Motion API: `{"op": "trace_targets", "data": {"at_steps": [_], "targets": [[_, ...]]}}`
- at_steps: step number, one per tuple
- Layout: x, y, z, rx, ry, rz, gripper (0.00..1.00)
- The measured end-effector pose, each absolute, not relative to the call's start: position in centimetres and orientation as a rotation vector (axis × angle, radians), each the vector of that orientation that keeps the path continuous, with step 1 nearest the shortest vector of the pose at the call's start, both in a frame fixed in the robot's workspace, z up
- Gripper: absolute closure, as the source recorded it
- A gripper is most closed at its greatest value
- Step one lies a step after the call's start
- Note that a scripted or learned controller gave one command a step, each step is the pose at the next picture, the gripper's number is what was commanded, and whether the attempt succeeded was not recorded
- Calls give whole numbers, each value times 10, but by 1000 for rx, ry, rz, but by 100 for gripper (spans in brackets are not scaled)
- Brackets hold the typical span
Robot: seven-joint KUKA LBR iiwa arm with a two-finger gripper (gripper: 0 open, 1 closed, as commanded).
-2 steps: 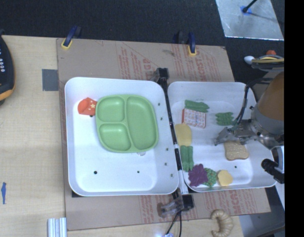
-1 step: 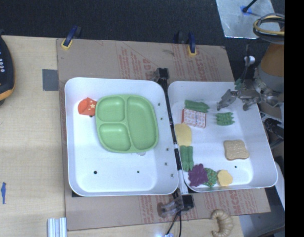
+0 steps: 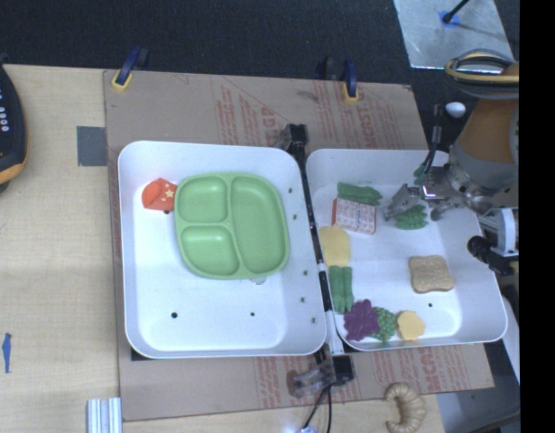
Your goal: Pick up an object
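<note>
A: Where is the green toy (image 3: 410, 216) found?

B: In the right bin (image 3: 457, 318), at the gripper (image 3: 409, 201). Light and rigid is judged; its middle should be gripped. Jaw state cannot be told.

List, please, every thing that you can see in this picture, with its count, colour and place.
bins: 2, white, side by side
plate: 1, green, three-part, left bin
red toy: 1, left bin, beside plate
green toys: 3, right bin
pink box: 1, right bin
yellow toys: 2, right bin
toast: 1, tan, right bin
grapes: 1, purple, right bin
clamps: 2, blue, board's far edge
hand: 1, grey, over right bin
</note>
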State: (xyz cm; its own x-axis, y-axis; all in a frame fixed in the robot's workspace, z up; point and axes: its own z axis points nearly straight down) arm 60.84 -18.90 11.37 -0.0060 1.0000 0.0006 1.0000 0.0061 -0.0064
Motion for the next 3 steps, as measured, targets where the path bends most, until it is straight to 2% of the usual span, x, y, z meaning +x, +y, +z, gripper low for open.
{"op": "trace_targets", "data": {"at_steps": [1,2,3], "targets": [[645,-212,135,-2217,-2232,-1,0],[605,-211,89,-2212,-2221,9,0],[598,-213,161,-2222,-2224,-1,0]]}}
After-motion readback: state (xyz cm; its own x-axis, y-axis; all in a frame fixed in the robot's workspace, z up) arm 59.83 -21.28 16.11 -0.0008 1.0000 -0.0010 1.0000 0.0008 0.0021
